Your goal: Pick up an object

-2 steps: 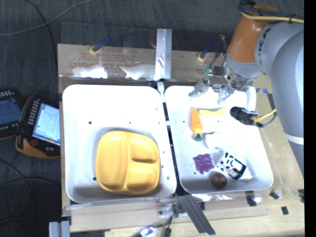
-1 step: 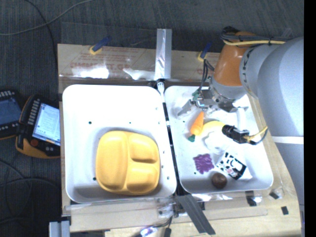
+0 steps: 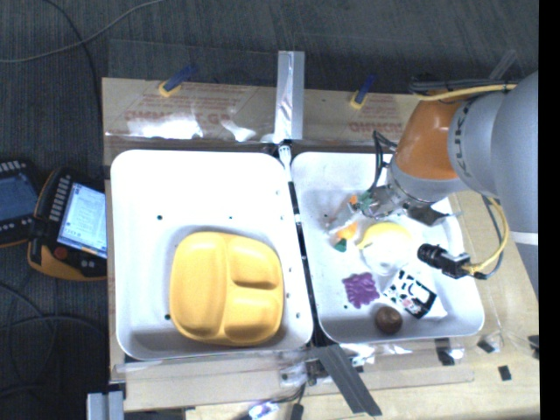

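dark grey carpet surrounds a bench (image 3: 122,94) covered in brown board, and on it sit two shallow white bins side by side. left bin (image 3: 140,191) carries a large yellow divided tray (image 3: 227,287), turned upside down or at least showing a domed, sectioned surface, lying toward the near edge. right bin (image 3: 315,182) carries the small clutter: a yellow rounded object (image 3: 383,232) near the middle, a small orange and green piece (image 3: 343,234) just to its left, a white rounded item (image 3: 385,254) touching the yellow one from below, a purple shape (image 3: 360,289) nearer the front, a black-and-white patterned item (image 3: 411,294) to the right of the purple one, and a brown ball (image 3: 388,319) by the front wall.

arm (image 3: 472,147) reaches in from the right, its orange band above the wrist over the far right part of the right bin. gripper (image 3: 378,206) points down into the clutter, just above the yellow rounded object and beside the orange and green piece. whether its jaws are spread or closed i cannot tell, and nothing is plainly seen between them.

beside the bench on the left floor lies a handheld pendant (image 3: 74,226) with a lit screen.
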You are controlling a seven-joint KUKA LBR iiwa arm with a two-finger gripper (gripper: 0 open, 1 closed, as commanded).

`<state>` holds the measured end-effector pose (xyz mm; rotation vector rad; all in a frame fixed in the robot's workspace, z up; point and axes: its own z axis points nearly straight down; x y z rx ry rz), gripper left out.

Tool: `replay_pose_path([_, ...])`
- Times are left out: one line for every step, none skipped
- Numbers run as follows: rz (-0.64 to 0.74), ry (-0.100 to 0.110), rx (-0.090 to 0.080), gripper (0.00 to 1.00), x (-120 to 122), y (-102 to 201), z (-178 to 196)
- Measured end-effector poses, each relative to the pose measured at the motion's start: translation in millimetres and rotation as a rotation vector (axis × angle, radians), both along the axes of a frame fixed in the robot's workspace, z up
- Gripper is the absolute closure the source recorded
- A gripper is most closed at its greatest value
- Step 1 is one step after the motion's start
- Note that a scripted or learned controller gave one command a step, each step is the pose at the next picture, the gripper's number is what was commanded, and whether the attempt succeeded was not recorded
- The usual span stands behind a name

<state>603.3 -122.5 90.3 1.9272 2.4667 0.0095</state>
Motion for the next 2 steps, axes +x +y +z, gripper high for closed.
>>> replay_pose_path([0.0, -0.005, 0.003, 1.0, 2, 1, 12])
replay_pose_path([-0.081, 0.014, 0.001, 1.0, 55, 64, 93])
